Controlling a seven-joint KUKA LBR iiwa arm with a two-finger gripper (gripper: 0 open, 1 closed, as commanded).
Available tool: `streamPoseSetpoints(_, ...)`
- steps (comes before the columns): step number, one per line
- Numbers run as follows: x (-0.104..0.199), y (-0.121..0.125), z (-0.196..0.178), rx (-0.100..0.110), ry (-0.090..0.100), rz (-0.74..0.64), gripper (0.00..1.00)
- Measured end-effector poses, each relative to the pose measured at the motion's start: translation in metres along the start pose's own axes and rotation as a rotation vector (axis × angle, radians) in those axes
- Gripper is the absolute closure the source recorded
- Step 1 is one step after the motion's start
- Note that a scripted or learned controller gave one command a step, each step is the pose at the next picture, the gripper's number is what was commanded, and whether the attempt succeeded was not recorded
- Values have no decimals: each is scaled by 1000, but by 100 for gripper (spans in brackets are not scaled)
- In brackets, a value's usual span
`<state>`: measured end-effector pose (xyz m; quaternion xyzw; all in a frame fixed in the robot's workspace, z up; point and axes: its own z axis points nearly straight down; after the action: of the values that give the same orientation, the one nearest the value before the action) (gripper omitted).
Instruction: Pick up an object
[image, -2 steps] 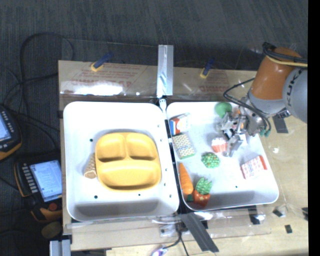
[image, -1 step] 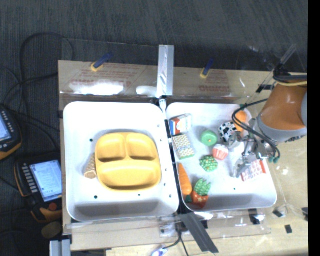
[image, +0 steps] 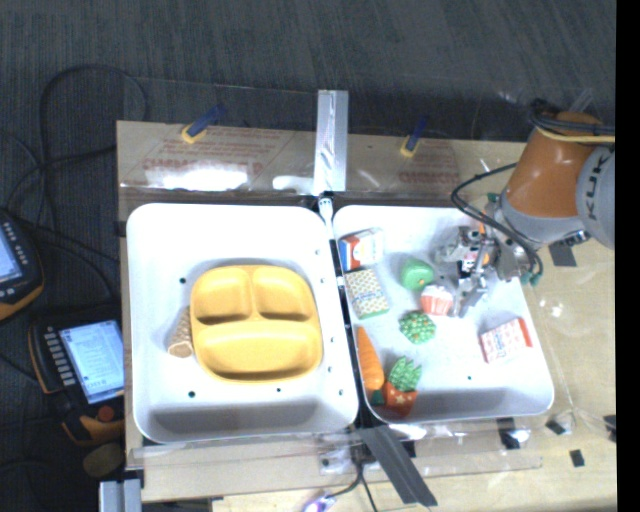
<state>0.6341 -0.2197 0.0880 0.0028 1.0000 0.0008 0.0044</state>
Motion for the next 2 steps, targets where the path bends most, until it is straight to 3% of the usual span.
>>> streamPoseSetpoints(1, -11, 28, 0, 5, -1, -85, 0)
streamPoseSetpoints(2, -22, 24, 0, 5, 0, -111, 0)
